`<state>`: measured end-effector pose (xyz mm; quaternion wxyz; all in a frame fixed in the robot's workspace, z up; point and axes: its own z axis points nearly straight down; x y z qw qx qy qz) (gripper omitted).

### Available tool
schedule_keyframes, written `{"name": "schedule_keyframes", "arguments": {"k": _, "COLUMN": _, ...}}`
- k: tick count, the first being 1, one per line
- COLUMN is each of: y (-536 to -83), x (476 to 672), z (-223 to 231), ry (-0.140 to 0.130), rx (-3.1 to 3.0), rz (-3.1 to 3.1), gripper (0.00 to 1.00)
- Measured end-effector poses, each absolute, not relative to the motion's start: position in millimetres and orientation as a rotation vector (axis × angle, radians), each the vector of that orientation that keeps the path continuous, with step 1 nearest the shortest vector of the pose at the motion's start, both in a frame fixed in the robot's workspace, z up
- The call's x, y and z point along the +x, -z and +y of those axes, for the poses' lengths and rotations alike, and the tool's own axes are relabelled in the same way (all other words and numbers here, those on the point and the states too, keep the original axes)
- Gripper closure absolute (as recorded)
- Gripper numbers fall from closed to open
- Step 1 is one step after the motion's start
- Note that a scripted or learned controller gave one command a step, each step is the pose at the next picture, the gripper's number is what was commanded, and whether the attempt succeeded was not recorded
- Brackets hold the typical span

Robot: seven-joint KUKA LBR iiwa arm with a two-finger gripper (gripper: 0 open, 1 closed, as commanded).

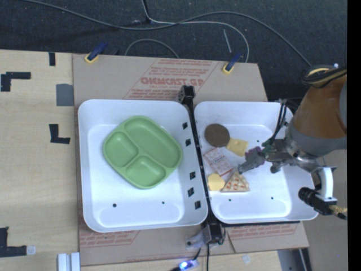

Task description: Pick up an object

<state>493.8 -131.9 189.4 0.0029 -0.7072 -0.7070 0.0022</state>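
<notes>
**Arm low over the right bin, small food toys waiting by the divider**

Nearest to the camera is the front wall of the right bin (256, 217), and just behind it lie the small things. A pizza slice (236, 183) is there, with a round yellow piece (215, 181) touching it at its 9 o'clock. The slice is a triangle; its long axis seems to run from about 1 o'clock down to 7 o'clock, with the narrow tip toward 1 o'clock, though it is small and I am not sure. Above are a flat printed packet (218, 161), a yellow cheese block (237, 147) and a brown round cookie (216, 134).

They are all gathered near the divider, I think because the program drops them loosely.

The gripper (248, 164) comes in from 3 o'clock and sits just at 1 o'clock of the slice. Whether it is released or clenched I cannot tell; nothing is seen between its tips.

In the left bin (90, 151) a green divided plate (142, 151) lies tilted, well apart from the others. Both bins rest on the worktop (34, 168).
</notes>
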Motion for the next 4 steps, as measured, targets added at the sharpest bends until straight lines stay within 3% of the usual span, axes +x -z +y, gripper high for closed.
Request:
{"name": "schedule_keyframes", "arguments": {"k": 2, "y": -84.6, "x": 489.0, "z": -133.1, "ry": 0.005, "rx": -2.223, "rz": -2.226, "gripper": 0.00}}
{"name": "schedule_keyframes", "arguments": {"k": 3, "y": -95.9, "x": 488.5, "z": -133.9, "ry": 0.002, "rx": -2.224, "rz": -2.226, "gripper": 1.00}}
{"name": "schedule_keyframes", "arguments": {"k": 4, "y": -144.3, "x": 487.9, "z": -143.5, "ry": 0.001, "rx": -2.222, "rz": -2.222, "gripper": 1.00}}
